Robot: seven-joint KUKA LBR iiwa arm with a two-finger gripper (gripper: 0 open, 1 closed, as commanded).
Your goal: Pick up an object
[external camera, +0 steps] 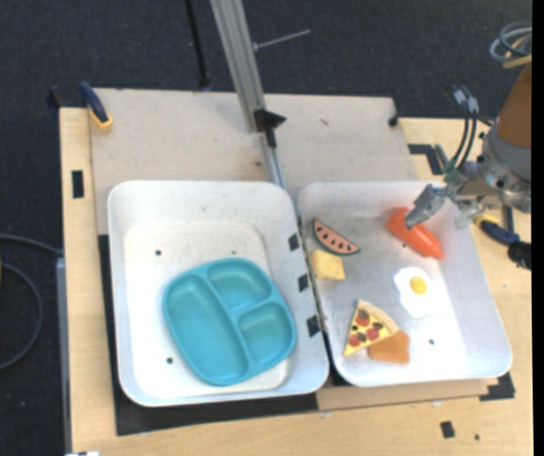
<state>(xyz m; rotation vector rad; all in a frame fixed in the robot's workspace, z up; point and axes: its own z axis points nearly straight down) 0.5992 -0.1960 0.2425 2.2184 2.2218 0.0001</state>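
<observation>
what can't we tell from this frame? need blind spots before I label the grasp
- Hand, camera view: small and blurred over the orange toy; contact and finger opening unreadable.
- Arm: cut off by the right edge.
- Orange toy: upper end covered by the hand, so its identity is unclear.
- Orange piece: partly overlapped by the pizza slice; too small to identify.
- Yellow piece below the watermelon slice: too small to name.

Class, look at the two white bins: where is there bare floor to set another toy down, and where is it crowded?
Left bin: bare floor behind the blue divided plate, towards the far wall. Right bin: bare at the far left corner above the watermelon slice. Crowded between carrot, fried egg, and pizza slice.
</observation>
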